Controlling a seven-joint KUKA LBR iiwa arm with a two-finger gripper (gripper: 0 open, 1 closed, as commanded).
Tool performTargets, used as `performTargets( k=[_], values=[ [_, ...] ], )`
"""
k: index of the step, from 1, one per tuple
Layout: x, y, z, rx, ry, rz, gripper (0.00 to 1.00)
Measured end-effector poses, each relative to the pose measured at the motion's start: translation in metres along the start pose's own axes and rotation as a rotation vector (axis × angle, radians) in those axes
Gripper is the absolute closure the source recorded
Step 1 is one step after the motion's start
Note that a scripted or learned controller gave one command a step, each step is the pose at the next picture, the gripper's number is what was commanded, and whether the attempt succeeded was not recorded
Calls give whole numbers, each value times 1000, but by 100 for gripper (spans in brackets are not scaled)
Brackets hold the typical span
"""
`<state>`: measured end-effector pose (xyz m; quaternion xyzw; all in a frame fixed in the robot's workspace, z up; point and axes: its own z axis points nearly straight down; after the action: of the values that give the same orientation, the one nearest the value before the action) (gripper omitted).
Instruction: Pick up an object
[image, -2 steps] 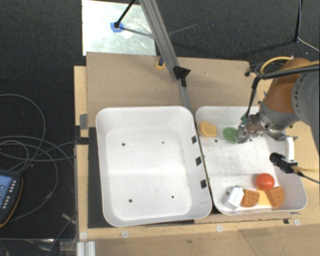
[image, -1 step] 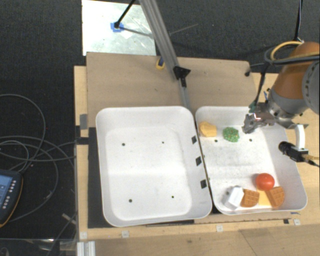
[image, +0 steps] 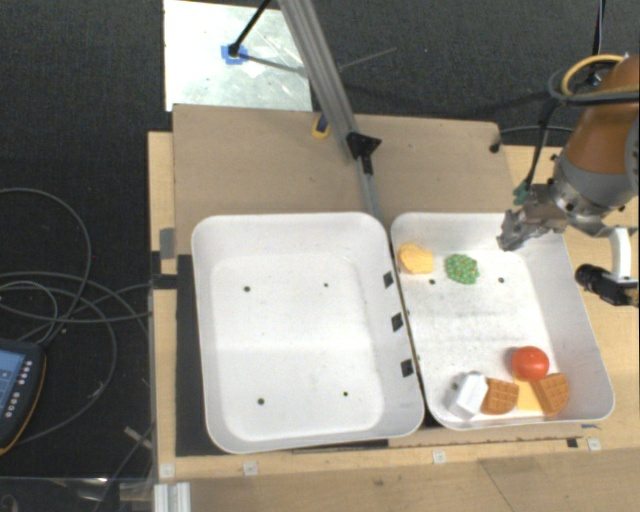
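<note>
Approach step, I judge; my gripper (image: 512, 238) hovers at the right bin's (image: 585, 330) upper right edge, whether open or closed I cannot tell; green object (image: 461, 268) lies just left; next, descend onto it.

Both bins (image: 300, 420) are white on a tan tabletop (image: 260, 160). Inside the right one: a yellow lump (image: 416, 260), a speckled green ball (image: 461, 268), a red ball (image: 529, 362), two orange waffle-patterned pieces (image: 500, 397) — and a white-grey block (image: 466, 394).
</note>
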<state>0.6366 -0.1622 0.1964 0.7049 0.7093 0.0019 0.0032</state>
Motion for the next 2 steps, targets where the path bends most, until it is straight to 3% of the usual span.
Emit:
performTargets(
  k=[1, 2],
  values=[
    [0, 2, -41, 0, 0, 0, 100],
    [50, 11, -35, 5, 4, -4, 100]
  ],
)
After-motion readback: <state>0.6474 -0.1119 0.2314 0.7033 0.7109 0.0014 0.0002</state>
